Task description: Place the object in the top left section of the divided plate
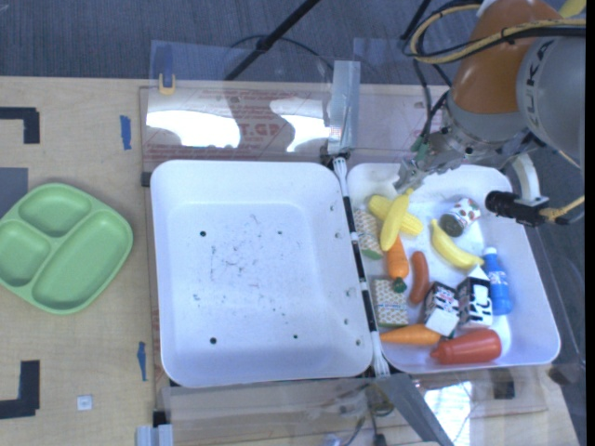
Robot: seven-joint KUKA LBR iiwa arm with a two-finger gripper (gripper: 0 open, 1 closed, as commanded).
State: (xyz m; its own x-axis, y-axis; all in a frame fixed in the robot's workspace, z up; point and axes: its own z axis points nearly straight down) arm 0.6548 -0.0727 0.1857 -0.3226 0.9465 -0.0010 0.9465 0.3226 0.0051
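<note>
The green divided plate [63, 246] lies on the bench at the far left, outside both bins, with two small sections on its upper left and one large section. My gripper [410, 176] hangs over the back left corner of the right bin [539, 328], just above a yellow corn-like toy [396, 214]. I see nothing held in it. The right bin holds several toy foods: an orange carrot [398, 259], a brown sausage [420, 277], a yellow banana [453, 247] and a small can [458, 219].
The left bin [251, 268] lies between the plate and the right bin. In the right bin are also a blue bottle [497, 282], a red bottle [469, 347], a second carrot [409, 335] and small boxes [460, 301]. A clear panel [242, 119] stands behind the left bin.
</note>
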